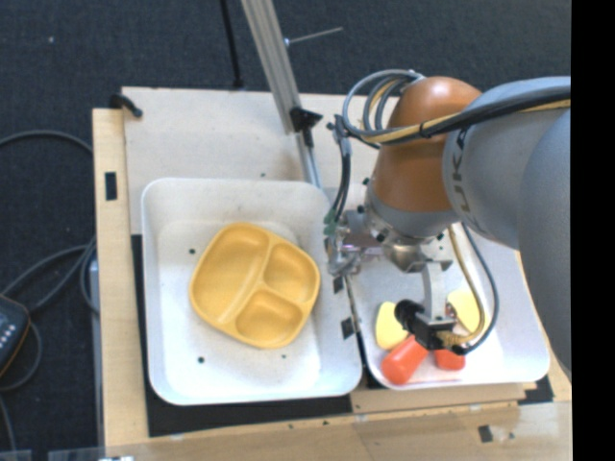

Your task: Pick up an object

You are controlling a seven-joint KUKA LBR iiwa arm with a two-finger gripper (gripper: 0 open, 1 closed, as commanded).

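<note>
In the right bin, near its front edge, lie a yellow piece, an orange-red object and a small red piece. Another yellow piece lies a little to their right. My gripper hangs under the orange-banded wrist, over the left half of this bin and just behind these objects. The wrist hides most of the gripper. I see nothing held in it.
A yellow divided plate lies in the middle of the left bin. A slanted aluminium rail rises behind the bins. The arm covers the back of the right bin.
</note>
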